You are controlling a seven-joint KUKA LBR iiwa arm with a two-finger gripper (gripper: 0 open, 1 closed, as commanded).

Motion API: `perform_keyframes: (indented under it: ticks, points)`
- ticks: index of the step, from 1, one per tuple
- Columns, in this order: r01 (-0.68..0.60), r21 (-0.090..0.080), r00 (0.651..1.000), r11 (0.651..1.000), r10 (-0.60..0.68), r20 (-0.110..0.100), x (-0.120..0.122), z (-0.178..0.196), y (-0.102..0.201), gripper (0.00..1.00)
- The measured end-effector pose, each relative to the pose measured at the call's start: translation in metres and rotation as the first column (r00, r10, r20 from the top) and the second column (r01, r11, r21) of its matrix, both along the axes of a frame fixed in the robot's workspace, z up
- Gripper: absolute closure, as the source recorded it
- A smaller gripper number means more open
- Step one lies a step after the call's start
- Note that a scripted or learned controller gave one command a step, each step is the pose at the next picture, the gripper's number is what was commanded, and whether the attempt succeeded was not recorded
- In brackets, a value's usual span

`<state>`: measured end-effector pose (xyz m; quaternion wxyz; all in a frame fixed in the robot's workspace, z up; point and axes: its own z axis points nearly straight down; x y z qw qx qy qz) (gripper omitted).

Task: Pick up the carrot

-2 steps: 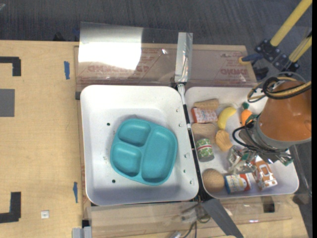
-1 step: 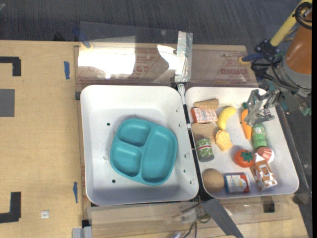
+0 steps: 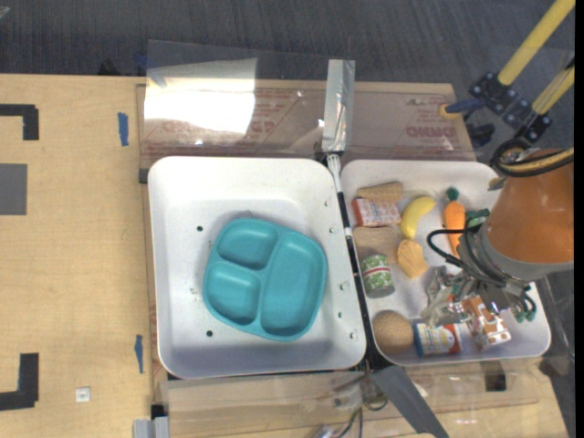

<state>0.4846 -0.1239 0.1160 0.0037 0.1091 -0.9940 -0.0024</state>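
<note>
carrot (image 3: 453,213) in right bin (image 3: 538,345) (teal tray (image 3: 265,278) left)

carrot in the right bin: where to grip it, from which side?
Grip the carrot across its orange body near the middle, coming straight down from above. It lies flat near the right bin's far wall, green tip toward that wall, long axis running roughly near to far. Close across the narrow width; the banana sits close on its left, so that finger has little room. The tool hangs nearer the front.
</note>
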Motion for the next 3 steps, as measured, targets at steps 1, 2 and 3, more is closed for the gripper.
perform_keyframes:
  ticks: [1, 2, 3]
  points:
    - [0.0, -0.003, 1.0, 1.0, 0.0, 0.012, 0.003, 0.005, -0.001, 0.0]
    - [0.034, -0.007, 0.999, 0.999, -0.033, 0.043, 0.107, -0.018, 0.016, 0.0]
    - [0.05, -0.007, 0.998, 0.999, -0.05, 0.038, 0.13, -0.018, 0.029, 0.0]
